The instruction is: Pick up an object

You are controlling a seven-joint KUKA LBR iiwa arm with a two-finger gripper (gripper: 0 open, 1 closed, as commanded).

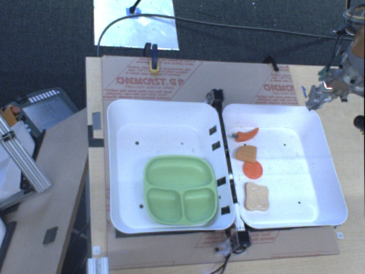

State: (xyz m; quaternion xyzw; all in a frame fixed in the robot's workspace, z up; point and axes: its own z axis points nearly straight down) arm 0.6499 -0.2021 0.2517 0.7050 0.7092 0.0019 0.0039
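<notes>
In the right bin (319, 153), along its left side, lie several toy food pieces: an orange carrot-like piece (247, 134), a tan square cracker (246, 153), a red round slice (252, 169) and a pale bread slice (256, 197). My gripper (317, 98) hangs at the far right, just beyond the right bin's back right corner, well away from the food pieces. Nothing shows between its fingers.
The left bin (131, 124) holds a green divided plate (181, 190). A black divider with clips (223, 158) runs between the bins. A grey device (48, 110) and a metal rail (23, 156) sit on the side table at left. Cables cross the dark floor behind.
</notes>
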